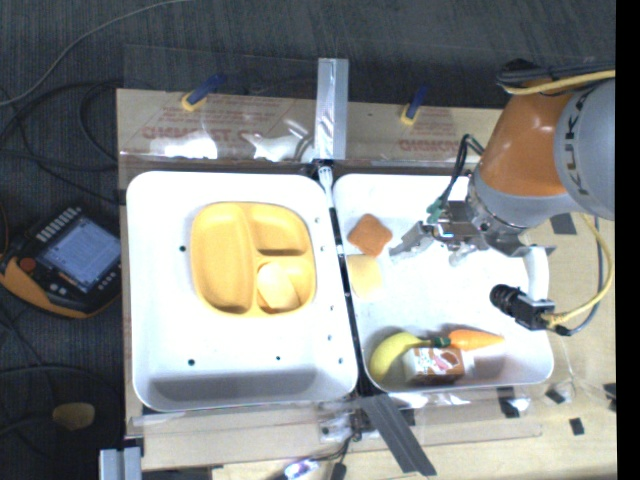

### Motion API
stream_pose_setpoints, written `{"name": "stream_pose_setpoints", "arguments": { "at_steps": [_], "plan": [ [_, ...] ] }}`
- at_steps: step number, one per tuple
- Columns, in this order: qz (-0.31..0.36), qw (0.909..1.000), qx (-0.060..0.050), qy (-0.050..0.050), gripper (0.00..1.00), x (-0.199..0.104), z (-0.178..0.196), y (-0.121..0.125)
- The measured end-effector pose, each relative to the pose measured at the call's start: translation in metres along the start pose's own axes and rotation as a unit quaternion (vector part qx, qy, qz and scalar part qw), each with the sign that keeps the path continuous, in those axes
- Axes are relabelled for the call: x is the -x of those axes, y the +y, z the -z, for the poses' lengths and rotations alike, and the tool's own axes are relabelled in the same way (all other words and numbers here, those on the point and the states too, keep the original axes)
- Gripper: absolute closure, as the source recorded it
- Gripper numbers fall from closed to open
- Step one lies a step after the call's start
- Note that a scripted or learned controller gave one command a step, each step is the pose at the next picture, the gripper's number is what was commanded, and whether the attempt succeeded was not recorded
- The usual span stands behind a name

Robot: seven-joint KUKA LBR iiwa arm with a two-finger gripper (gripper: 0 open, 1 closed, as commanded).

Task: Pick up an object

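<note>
Hovering over the right bin (540, 368), gripper (432, 245) spread wide — holding nothing, jar (436, 365) label blurred.

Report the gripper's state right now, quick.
Gripper: open, holding nothing, above the right bin beside the orange piece.

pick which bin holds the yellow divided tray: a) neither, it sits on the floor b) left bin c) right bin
b: the yellow divided tray lies inside the left bin, while the right bin holds the small items such as the carrot and the orange block.
</note>
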State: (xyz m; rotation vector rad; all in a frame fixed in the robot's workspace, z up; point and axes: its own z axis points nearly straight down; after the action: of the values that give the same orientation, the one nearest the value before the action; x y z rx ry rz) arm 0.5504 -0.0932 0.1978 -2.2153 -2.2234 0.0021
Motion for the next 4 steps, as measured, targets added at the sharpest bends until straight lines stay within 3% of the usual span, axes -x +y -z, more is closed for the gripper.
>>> {"name": "stream_pose_setpoints", "arguments": {
  "at_steps": [1,2,3,4],
  "plan": [
    [0.123,0.9924,0.003,-0.002,0.0,0.033,-0.104,0.101],
    [0.205,0.9789,0.002,-0.002,0.0,-0.017,-0.013,0.118],
    [0.238,0.9714,0.001,-0.001,0.0,-0.01,-0.012,0.062],
    [0.118,0.993,0.0,0.0,0.0,0.026,-0.064,0.005]
  ]
}}
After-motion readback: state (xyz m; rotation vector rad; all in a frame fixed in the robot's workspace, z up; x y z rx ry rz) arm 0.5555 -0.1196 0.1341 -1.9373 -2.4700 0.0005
